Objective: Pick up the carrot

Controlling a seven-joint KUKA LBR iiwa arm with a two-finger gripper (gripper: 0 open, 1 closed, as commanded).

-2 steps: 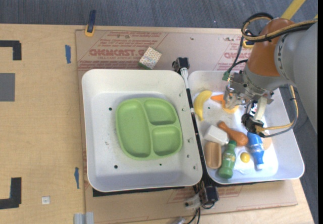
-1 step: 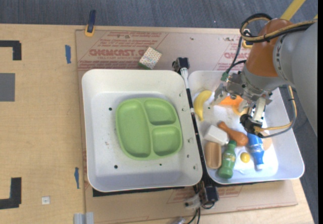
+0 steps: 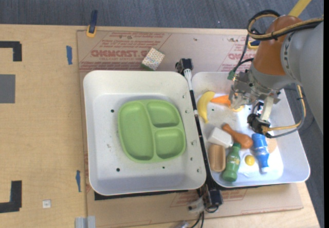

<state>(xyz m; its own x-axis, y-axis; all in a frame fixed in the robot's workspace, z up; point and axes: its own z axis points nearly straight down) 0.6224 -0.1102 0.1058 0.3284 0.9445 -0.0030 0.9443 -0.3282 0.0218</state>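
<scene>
The carrot (image 3: 221, 100) is a small orange wedge lying near the back of the right bin (image 3: 293, 170), just right of a yellow banana (image 3: 204, 105). My gripper (image 3: 240, 100) hangs low over the carrot's right end and hides that end. From this angle I cannot see whether the carrot sits inside the gripper or just beside it. The grey arm with its orange band (image 3: 267, 55) reaches in from the upper right.
In the right bin, in front of the carrot, lie a brown sausage (image 3: 238, 136), a bread piece (image 3: 219, 137), a bun (image 3: 216, 157), a green bottle (image 3: 232, 162) and a blue bottle (image 3: 260, 151). The left bin (image 3: 97, 119) holds a green divided plate (image 3: 151, 129).
</scene>
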